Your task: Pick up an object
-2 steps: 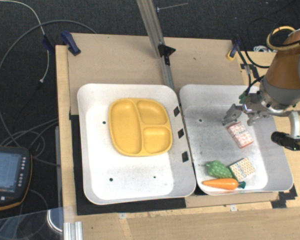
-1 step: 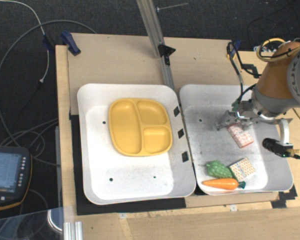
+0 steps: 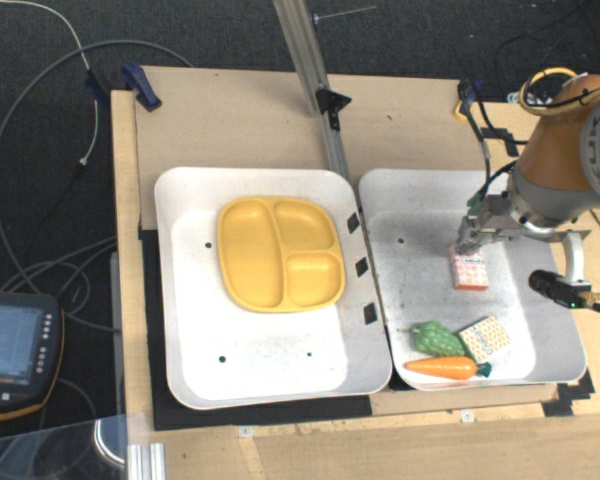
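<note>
The wooden counter point(image 3: 130, 268) carries two shallow white bins. The left bin point(image 3: 180, 368) holds a yellow divided plastic plate point(image 3: 280, 253). In the right bin point(image 3: 400, 218), centre right of the frame, the gripper point(image 3: 472, 246) stands right above a small pink box point(image 3: 469, 270); how far it is open, I cannot tell. Lower right lie an orange plastic carrot point(image 3: 440, 368), a green plastic vegetable point(image 3: 437, 339) and a patterned card point(image 3: 486, 338).

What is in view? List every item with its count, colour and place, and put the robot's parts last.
Bins: two, white, side by side on the bench.
Divided plate: one, yellow, in the left bin.
Small packet: one, pink and white, in the right bin, right below the gripper.
Green toy vegetable: one, near edge of right bin.
Carrot: one, orange, in front of the green one.
Patterned card: one, multicoloured, beside the carrot.
Tablet: one, dark, lower left.
Arm: one, grey with an orange band.
Gripper: one, over the packet.
</note>
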`<state>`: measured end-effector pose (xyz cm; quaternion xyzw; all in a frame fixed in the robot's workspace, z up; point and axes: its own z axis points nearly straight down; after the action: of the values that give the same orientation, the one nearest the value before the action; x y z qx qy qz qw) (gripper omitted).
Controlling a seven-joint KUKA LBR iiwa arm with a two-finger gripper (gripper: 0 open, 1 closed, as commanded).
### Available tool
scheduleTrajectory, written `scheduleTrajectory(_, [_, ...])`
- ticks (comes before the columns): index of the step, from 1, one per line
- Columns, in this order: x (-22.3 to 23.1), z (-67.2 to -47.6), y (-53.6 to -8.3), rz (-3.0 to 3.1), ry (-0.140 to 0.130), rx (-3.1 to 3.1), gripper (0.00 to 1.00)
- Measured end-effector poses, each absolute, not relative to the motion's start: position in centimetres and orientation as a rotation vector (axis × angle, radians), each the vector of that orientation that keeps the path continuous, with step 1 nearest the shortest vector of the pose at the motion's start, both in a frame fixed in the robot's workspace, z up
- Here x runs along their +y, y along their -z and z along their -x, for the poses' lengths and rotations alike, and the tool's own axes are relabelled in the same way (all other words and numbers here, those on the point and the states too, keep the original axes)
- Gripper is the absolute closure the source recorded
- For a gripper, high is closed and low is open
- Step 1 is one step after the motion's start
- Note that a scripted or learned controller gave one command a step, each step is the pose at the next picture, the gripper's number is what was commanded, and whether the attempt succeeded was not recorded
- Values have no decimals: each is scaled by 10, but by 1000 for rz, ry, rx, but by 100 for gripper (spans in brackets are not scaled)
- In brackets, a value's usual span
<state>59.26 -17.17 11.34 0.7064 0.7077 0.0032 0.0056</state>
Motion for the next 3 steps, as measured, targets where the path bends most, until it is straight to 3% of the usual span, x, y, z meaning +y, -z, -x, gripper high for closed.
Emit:
scheduleTrajectory(2, [-168, -598, -241, -2213, -7, 2217, 100])
scheduleTrajectory(3, [-168, -600, -281, -2215, -5, 2219, 100])
